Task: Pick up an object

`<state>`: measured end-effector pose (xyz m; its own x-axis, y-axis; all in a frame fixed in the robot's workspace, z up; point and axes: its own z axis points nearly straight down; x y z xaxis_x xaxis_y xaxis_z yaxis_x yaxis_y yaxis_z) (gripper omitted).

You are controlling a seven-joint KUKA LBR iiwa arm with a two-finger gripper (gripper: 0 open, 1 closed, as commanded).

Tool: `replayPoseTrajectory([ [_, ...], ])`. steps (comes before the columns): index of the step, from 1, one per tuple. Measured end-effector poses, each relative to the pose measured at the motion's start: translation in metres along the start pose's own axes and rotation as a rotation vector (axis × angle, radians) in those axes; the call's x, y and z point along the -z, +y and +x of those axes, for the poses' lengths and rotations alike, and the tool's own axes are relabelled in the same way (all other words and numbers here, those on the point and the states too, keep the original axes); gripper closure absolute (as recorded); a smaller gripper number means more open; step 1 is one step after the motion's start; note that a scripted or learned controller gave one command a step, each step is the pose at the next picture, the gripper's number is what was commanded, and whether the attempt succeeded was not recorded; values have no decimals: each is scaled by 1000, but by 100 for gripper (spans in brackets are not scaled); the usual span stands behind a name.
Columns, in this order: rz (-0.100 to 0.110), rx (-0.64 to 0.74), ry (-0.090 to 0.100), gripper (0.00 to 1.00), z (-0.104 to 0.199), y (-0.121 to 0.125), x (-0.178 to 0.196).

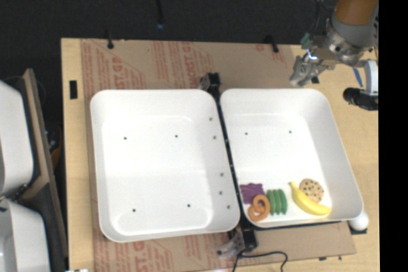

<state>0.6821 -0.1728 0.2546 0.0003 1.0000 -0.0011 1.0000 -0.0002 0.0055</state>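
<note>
Along the right bin's (331,118) front wall: one banana (308,203), cookie (311,188), pretzel (259,207), green piece (277,200), purple piece (252,190). Gripper (305,73) state unclear.

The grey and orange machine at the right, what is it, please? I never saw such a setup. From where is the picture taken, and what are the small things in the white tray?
It is a robot arm with a two-finger gripper, which hangs above the far edge of the right bin, with nothing between its fingers. One fixed camera above the bench looks down at a slant. Two shallow white bins sit side by side; the left bin is beside it. Along the right bin's near edge lie toy foods: a purple piece, an orange ring, a green piece, a banana and a cookie.
</note>
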Motion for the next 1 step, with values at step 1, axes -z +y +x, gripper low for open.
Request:
replayPoseTrajectory([
  [1,4,2,1,100,42,-19,7],
])
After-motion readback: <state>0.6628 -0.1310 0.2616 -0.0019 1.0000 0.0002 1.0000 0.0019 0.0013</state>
